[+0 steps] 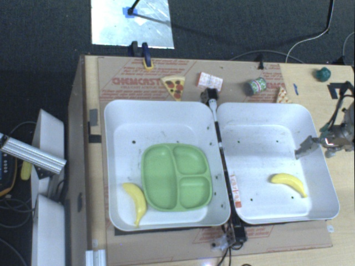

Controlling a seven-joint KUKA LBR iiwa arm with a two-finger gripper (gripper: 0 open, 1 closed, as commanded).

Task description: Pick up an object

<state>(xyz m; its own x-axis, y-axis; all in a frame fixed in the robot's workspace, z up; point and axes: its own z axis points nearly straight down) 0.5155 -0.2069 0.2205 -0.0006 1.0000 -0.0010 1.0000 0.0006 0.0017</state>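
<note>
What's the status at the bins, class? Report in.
Gripper at right bin edge, holding nothing. Banana lies loose in that bin, below gripper. Nothing between them.

Robot lab: bench (138, 73), twin white bins (161, 112), loose cables (310, 37).

Both white bins (166, 112) look like smooth, faintly glossy plastic. Far left of the gripper (306, 146), the green divided plate (177, 176) has a matt plastic look, and the banana (136, 201) touching its edge looks smooth and waxy, as does the other banana (289, 183) just below the gripper. The worktop (133, 76) is printed brown cardboard, matt. Beyond it lies a shiny metallic sheet (130, 15) on rough dark carpet (39, 43).
</note>
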